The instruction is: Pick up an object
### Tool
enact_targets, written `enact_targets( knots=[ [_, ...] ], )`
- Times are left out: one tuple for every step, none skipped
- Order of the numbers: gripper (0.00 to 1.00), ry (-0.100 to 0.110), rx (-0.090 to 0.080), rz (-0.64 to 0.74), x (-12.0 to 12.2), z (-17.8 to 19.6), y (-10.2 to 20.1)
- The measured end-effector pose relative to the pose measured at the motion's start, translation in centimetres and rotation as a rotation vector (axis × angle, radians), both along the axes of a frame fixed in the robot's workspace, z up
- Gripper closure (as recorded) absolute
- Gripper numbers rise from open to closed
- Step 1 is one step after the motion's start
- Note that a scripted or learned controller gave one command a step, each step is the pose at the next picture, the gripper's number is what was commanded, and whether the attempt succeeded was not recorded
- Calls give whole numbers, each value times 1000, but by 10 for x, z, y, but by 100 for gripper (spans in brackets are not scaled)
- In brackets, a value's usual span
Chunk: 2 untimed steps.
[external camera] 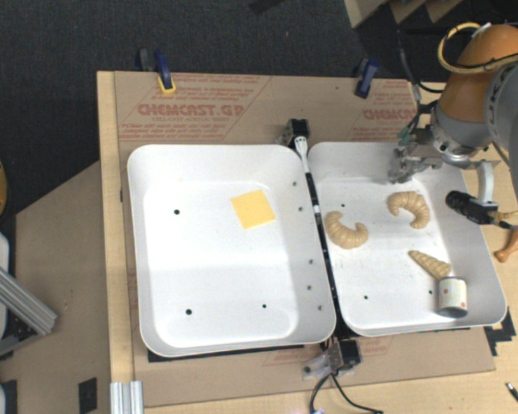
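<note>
My gripper point(404, 169) hangs over the far right corner of the right bin point(373, 293), with nothing seen between its fingers. Just in front of it lies a tan croissant point(411, 207), a little apart from the fingertips. A second croissant point(345, 231) rests near the bin's left wall. A tan cone point(430, 263) lies on its side toward the front right, and a small white and grey cylinder point(452, 296) sits in the front right corner. In the left bin point(140, 231) lies a flat yellow square point(253, 209).
A black hinge strip point(315, 222) runs between the two bins. Both bins stand on a brown board point(216, 106) held by blue clamps point(162, 65) at the back. The arm's grey body point(488, 76) rises at the right edge.
</note>
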<state>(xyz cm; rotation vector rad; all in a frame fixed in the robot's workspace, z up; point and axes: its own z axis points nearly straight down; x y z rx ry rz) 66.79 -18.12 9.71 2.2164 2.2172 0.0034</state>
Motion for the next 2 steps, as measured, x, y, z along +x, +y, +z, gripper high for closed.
enact_targets(
  knots=[
    [100,11,4,-2,-24,-13,8],
    [100,9,4,-5,-61,-12,-46]
  ],
)
